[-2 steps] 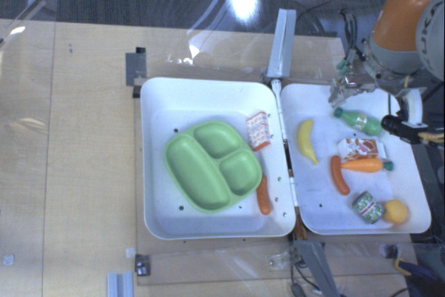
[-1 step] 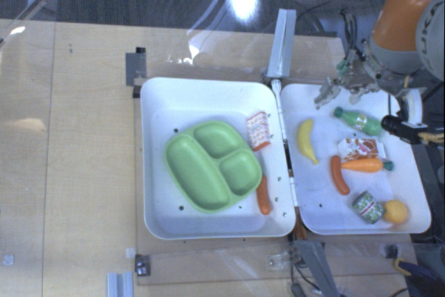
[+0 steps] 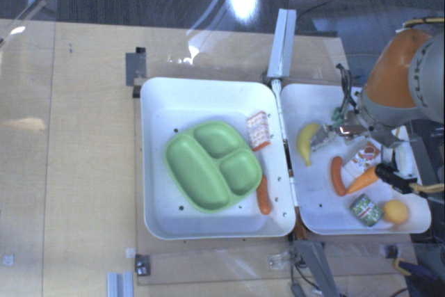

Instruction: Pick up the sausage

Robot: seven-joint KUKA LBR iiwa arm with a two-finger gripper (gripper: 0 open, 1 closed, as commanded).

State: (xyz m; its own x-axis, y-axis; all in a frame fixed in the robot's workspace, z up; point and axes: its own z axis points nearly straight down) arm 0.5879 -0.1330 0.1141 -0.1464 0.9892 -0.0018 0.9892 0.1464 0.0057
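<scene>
A reddish-orange sausage [image 3: 337, 176] lies in the right bin [image 3: 313, 209], just left of a carrot [image 3: 361, 181]. A second, similar sausage-like piece [image 3: 263, 196] lies in the left bin [image 3: 160, 212], against the lower right edge of the green plate [image 3: 208, 167]. My gripper [image 3: 328, 135] hangs over the upper part of the right bin, between the banana [image 3: 306, 141] and a red-and-white packet [image 3: 365, 155]. It is above and slightly left of the right-bin sausage and holds nothing that I can see.
The right bin also holds a green carton [image 3: 364, 210] and a yellow-orange round fruit [image 3: 395, 212] at its lower right. Another small red-and-white packet [image 3: 258, 129] sits in the left bin by the plate's upper right. A ridge [image 3: 286, 163] divides the bins.
</scene>
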